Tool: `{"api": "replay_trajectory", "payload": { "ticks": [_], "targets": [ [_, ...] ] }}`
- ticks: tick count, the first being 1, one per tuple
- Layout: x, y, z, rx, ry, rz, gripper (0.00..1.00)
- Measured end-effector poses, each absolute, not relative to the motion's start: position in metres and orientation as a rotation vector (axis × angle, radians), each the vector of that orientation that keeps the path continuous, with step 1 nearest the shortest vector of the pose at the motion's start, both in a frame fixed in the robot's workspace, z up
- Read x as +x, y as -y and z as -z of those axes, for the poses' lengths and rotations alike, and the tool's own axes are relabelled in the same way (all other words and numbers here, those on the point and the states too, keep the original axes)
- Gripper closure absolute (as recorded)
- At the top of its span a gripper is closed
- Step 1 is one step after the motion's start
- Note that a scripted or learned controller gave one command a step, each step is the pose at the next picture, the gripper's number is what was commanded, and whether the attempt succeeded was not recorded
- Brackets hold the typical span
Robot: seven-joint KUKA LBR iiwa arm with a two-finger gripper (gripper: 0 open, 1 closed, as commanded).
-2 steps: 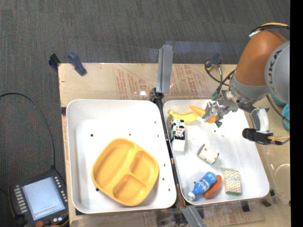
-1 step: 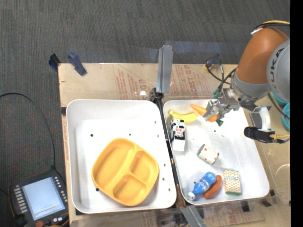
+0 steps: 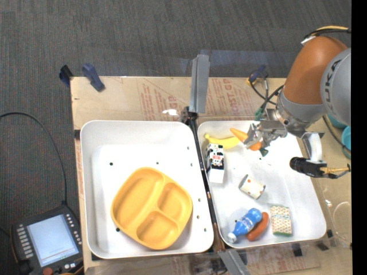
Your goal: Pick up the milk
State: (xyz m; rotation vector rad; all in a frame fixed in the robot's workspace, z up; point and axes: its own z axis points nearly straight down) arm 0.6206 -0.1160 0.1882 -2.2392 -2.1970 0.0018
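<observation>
White milk carton (image 3: 215, 162) lies by the right bin's (image 3: 298, 202) left wall, left of the claw (image 3: 256, 137), whose grip I cannot tell, banana (image 3: 221, 141) and carrot (image 3: 241, 134) between.

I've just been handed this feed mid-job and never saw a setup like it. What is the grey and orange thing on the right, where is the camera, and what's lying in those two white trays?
The camera looks down at a slant on two bins. The grey and orange machine is a robot arm; its gripper hangs over the right bin, near a carrot and a banana. The milk, a cow-patterned carton, lies by that bin's left wall, untouched. Nearer the front: a small white cup, a blue bottle, a sausage and a patterned packet. The left bin holds a yellow divided plate.
</observation>
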Motion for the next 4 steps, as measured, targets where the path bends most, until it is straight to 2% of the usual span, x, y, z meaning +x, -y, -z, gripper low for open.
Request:
{"api": "replay_trajectory", "payload": {
  "ticks": [3,4],
  "targets": [
    [0.621,0.119,-0.213,-2.237,2.188,-0.001,1.0],
    [0.632,0.119,-0.196,-2.266,2.169,-0.001,1.0]
  ]
}}
